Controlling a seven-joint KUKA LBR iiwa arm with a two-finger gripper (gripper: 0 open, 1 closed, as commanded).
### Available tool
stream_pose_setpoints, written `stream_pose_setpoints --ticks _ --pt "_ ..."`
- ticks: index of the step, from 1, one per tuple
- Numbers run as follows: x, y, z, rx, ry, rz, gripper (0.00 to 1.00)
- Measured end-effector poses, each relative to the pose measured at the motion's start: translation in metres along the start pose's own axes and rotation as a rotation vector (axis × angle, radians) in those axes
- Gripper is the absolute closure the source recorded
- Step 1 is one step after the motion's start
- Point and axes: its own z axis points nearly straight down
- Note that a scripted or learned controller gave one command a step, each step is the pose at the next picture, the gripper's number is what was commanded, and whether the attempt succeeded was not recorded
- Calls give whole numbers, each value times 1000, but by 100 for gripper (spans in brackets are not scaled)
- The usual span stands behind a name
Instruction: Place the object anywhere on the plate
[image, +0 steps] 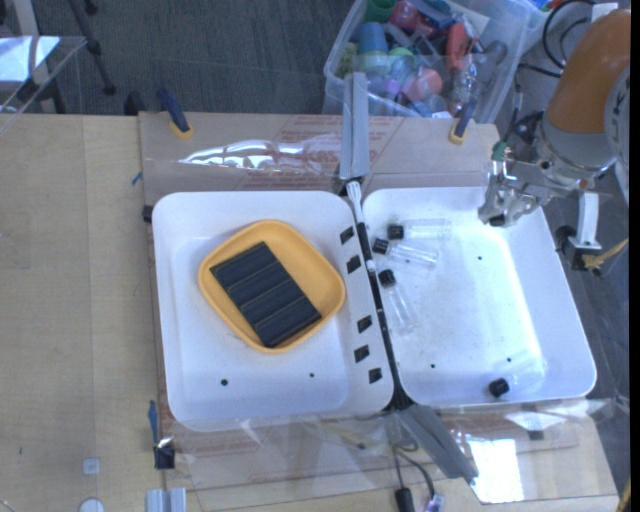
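A yellow square plate (322, 278) lies in the left bin (180, 380), turned at an angle. A black ridged rectangular block (265, 293) lies flat on the plate, near its middle. My gripper (498, 210) hangs over the far right corner of the right bin (560, 370), well away from the plate and the block. Nothing shows beneath the gripper.
Several clear vials with black caps lie in the right bin, two near its left side (412, 240) and one at the near right (500, 387). A ridge with black clips (362, 290) divides the bins. A clear tub of toys (430, 50) stands behind.
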Motion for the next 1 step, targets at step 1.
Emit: stream_pose_setpoints --ticks 1 --pt "0 0 0 0 0 0 0"
